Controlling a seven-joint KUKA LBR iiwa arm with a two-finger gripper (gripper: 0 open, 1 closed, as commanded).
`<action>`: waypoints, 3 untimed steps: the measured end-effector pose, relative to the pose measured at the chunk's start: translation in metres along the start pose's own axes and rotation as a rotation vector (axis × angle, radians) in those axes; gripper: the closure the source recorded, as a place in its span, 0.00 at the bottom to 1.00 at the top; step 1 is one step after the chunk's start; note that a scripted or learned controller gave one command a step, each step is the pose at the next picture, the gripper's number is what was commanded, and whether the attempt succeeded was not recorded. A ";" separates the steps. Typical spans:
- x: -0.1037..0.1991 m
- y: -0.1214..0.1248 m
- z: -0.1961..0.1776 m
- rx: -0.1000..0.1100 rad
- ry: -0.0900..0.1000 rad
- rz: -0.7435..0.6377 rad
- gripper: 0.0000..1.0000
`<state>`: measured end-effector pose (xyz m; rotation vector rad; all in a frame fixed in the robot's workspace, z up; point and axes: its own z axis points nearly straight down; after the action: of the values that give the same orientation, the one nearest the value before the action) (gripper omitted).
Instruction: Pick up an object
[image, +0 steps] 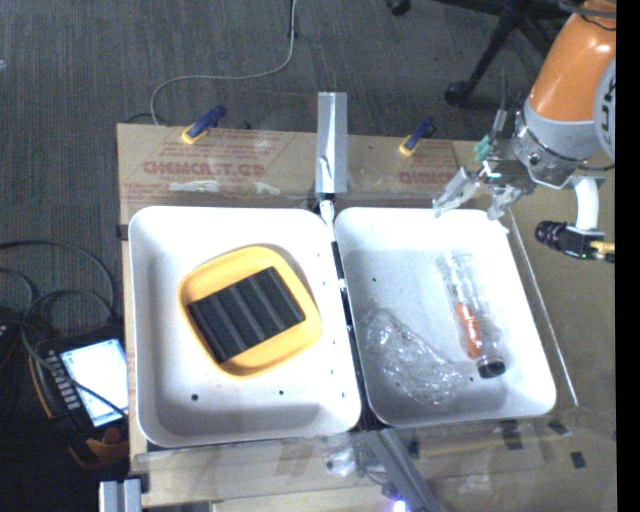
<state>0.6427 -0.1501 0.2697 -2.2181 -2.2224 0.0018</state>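
Seen from above at a slant: table (150, 160) topped with brown cardboard, bearing two shallow white bins side by side. Left bin (150, 235) taken up mostly by a yellow tray (200, 280) with a dark ribbed insert (246, 313), set at a slight diagonal near the bin's centre. Right bin (400, 240) holding two things: crumpled clear plastic wrap (408, 357) toward the near edge, left of centre, and a slim clear tube (467, 310) with an orange middle section and a black cap. Tube lying flat in the right half of that bin, long axis running from the far edge toward the near edge, tilted a little so the black-capped end points at the near right corner and the clear end at the far edge. Tube just beside the wrap, whether touching it impossible to tell. Grey arm (572, 90) with orange band entering from the right, over the far right corner of the right bin. Hand (473, 195) hanging above that bin's far rim, fingers spread wide, nothing between them, well apart from the tube. Two blue-and-yellow clamps (203, 123) pinning the cardboard at the table's far edge, a silver strip (331, 140) running down between the bins. On the floor by the table's left side, a handheld screen unit (85, 375) with black cables.
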 end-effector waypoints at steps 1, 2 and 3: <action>-0.007 -0.068 0.134 0.001 0.001 -0.001 0.00; -0.031 -0.085 0.129 -0.020 0.031 -0.217 0.00; -0.034 -0.093 0.152 -0.013 0.035 -0.261 0.00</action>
<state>0.5500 -0.1839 0.1174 -1.8998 -2.4796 -0.0522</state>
